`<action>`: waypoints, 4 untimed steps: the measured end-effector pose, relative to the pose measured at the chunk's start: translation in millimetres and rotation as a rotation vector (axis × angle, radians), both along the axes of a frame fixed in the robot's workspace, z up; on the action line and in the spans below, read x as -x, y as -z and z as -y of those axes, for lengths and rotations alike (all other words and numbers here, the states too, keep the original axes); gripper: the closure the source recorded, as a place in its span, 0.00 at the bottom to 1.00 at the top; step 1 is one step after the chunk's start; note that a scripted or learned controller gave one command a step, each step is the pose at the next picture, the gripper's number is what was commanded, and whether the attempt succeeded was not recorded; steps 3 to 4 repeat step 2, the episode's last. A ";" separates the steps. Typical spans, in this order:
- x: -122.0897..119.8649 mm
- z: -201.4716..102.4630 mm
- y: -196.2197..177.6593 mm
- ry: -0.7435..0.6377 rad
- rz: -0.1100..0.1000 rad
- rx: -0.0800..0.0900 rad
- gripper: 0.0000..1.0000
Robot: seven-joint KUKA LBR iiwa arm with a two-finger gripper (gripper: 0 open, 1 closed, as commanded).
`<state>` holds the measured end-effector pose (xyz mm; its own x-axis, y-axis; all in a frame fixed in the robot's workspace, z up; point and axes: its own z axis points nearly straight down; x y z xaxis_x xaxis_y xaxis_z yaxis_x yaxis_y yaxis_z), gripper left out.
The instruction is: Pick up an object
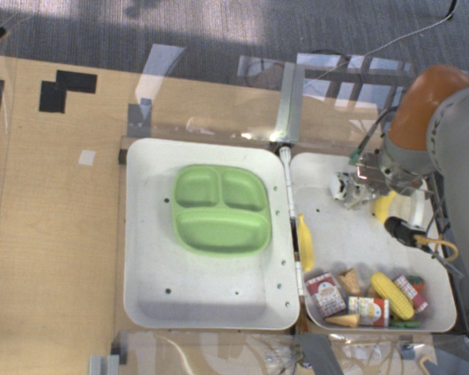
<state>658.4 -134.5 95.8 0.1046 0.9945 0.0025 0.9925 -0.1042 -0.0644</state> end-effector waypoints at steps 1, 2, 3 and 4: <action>-2.5 49.0 9.5 -0.209 0.004 -0.040 1.00; -3.5 55.8 9.5 -0.210 0.004 -0.044 1.00; -3.5 55.8 9.5 -0.210 0.004 -0.044 1.00; -3.5 55.8 9.5 -0.210 0.004 -0.044 1.00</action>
